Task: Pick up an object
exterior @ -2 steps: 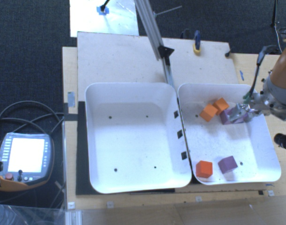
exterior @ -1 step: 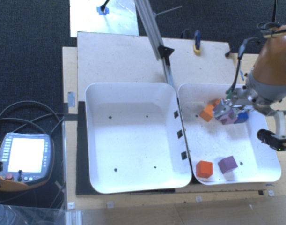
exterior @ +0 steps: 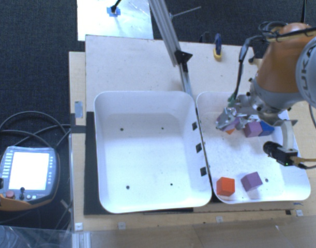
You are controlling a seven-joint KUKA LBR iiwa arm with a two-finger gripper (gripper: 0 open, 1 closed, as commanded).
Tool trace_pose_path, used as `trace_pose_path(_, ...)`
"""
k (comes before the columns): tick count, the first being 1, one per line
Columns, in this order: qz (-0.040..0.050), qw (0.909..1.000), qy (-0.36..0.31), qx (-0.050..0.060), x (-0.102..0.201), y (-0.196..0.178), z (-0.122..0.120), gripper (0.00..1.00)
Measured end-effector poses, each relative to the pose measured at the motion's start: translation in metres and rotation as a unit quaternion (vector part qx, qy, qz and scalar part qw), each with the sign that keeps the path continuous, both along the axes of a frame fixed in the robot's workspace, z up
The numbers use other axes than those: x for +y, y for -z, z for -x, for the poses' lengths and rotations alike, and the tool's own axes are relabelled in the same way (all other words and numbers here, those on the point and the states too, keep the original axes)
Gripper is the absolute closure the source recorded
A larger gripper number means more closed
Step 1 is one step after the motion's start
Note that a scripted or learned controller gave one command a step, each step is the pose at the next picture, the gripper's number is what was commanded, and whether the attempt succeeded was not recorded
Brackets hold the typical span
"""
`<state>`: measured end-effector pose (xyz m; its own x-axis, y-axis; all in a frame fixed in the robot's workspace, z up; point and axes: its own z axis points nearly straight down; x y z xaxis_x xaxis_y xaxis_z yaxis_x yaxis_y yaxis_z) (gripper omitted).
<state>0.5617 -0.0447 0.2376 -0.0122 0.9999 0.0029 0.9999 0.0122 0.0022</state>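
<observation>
So I was down in the right bin [exterior: 302, 190], gripper [exterior: 227, 122] hanging low over its upper part, close to the wall it shared with the left bin [exterior: 103, 138]. Honestly couldn't tell from this angle whether I was clenched or released, my own wrist hid too much. There was a small orange thing [exterior: 229, 131] peeking out right under my tip, and I couldn't say if it was actually between anything or just lying on the floor of that bin.

Other candidates, all placed off that right bin: a purple block [exterior: 252, 129] and a blue block [exterior: 267, 128] touching each other just to the side of me, away from the shared wall. Then an orange cube [exterior: 226, 186] and a purple cube [exterior: 251, 180] near the bin's front rim, a small gap between them, well apart from me.

My take on doing this step right: that upper cluster was crowded, so I figured coming down straight over one piece mattered, otherwise I'd nudge the purple block and blue block and grab nothing. Lift slow and check something came up. If it didn't, the two near the front rim looked like the easier pick, since they had free space around them
</observation>
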Motion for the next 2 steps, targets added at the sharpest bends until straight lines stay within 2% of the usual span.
trace_pose_path(1,0.0001,1.0,0.001,0.001,0.054,0.012,-0.001,1.0)
trace_pose_path(2,0.0003,1.0,0.001,0.0,0.103,0.004,-0.007,1.0)
